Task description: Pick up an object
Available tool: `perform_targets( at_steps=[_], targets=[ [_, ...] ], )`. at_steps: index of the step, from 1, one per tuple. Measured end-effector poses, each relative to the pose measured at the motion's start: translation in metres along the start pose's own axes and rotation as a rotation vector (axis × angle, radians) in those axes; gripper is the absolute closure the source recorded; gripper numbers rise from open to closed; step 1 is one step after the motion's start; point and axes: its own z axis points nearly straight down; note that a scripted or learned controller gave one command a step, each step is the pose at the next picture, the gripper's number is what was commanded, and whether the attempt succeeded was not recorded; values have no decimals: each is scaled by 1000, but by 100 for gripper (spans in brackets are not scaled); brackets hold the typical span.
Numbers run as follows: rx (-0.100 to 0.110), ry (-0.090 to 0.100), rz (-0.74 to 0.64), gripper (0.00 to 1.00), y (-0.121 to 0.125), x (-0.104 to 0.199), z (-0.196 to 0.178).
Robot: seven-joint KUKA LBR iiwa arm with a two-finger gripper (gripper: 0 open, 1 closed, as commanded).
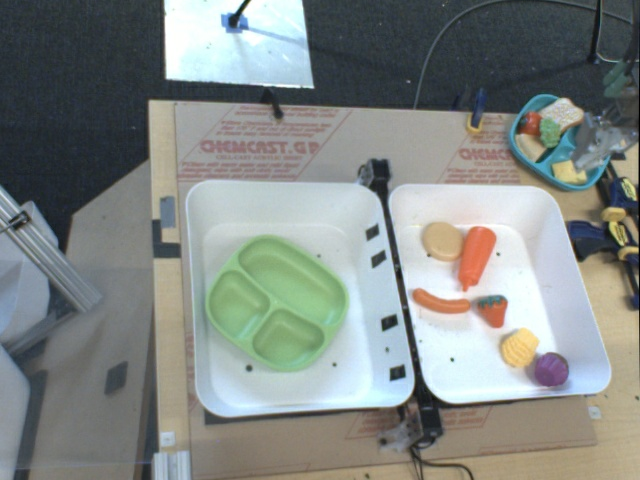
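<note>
Pincer point(598, 146) blurred at the far right, above a blue dish point(535, 153); grip state cannot tell | toys in right bin point(580, 268), well apart, down-left of pincer | risk: carrot point(478, 256), bun point(442, 240) and sausage point(441, 302) crowd close, so a grab may slip or nudge neighbours.

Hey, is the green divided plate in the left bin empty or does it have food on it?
Empty. The green plate shows bare compartments.

End effector point(600, 140): pale grey metal, blurred, details unclear.
</note>
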Motion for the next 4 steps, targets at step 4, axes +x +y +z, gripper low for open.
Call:
perform_targets(
  at_steps=[4],
  targets=[
    [-21, -7, -1, 100, 70, -88, -84]
  ],
)
